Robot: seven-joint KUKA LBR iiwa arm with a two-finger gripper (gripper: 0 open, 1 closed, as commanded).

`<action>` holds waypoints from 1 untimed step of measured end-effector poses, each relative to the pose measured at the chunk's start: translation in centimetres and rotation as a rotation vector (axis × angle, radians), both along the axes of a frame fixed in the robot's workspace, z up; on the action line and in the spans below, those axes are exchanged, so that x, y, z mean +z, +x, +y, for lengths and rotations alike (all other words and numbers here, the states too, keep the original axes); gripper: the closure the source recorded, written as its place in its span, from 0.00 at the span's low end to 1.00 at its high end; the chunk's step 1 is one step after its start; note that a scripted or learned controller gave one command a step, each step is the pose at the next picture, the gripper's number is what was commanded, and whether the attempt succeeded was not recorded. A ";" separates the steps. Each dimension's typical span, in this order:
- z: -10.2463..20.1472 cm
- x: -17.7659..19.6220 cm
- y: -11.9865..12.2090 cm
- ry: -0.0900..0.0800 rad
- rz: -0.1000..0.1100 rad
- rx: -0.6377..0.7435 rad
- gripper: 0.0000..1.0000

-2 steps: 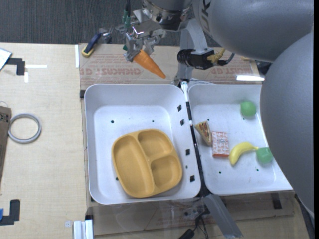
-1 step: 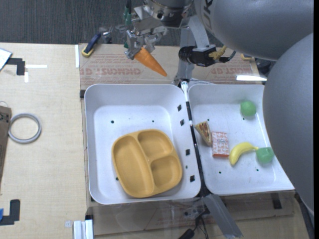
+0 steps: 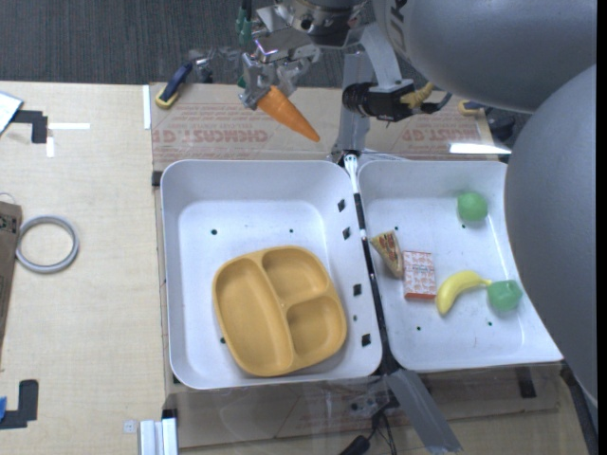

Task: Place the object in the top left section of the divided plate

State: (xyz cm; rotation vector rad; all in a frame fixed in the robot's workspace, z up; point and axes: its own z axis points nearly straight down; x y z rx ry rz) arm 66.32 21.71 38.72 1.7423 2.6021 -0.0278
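Note:
An orange carrot (image 3: 287, 114) hangs tilted in the air above the far rim of the left bin (image 3: 185, 254), its thick end between the fingers of my gripper (image 3: 260, 88), which is shut on it. A yellow divided plate (image 3: 279, 308) with three sections lies in the left bin, toward its front. The carrot is well behind and above the plate.
The right bin (image 3: 531, 344) holds a yellow banana (image 3: 459, 288), two green round fruits (image 3: 472, 207) (image 3: 505, 295), a small red-and-white box (image 3: 418, 274) and a wedge-shaped item (image 3: 386, 251). A tape roll (image 3: 45, 244) lies on the bench at left. A cardboard sheet (image 3: 218, 136) sits behind the bins.

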 end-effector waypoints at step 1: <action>0.2 -18.2 -0.5 0.017 -0.002 -0.457 1.00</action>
